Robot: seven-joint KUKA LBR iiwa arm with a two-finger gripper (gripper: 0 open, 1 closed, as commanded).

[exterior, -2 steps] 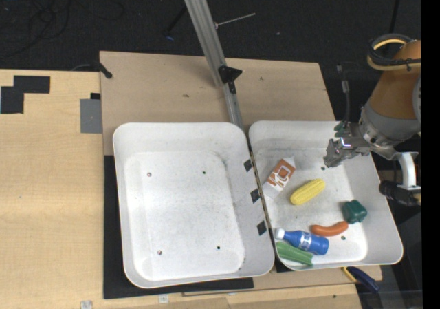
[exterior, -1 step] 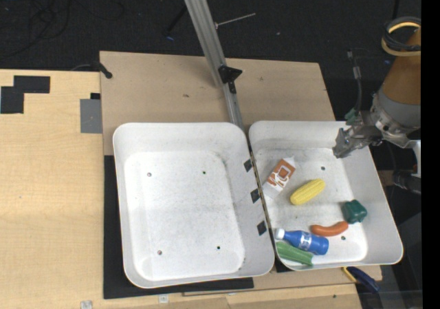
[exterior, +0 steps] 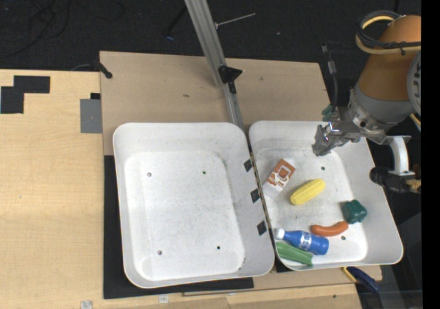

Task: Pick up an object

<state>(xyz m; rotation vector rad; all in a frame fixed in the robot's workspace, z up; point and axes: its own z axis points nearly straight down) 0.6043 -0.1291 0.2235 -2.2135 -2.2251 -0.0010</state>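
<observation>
Two bins: left bin [exterior: 137,163] bare, right bin [exterior: 375,194] holding every object.
Arm: enters from the frame's right; gripper [exterior: 326,140] sits at the right bin's upper edge.
Jaws: too small and dark to judge.
Corn cob [exterior: 307,191]: nearest target, below and slightly left of the gripper, long axis rising to the right.
Carton [exterior: 280,175]: just left of the cob.
Bottle [exterior: 304,241], sausage [exterior: 328,229], green block [exterior: 355,211]: lower right.

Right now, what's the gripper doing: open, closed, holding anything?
Gripper: over the far part of the right bin, nothing visibly held; open or closed cannot be told.
</observation>
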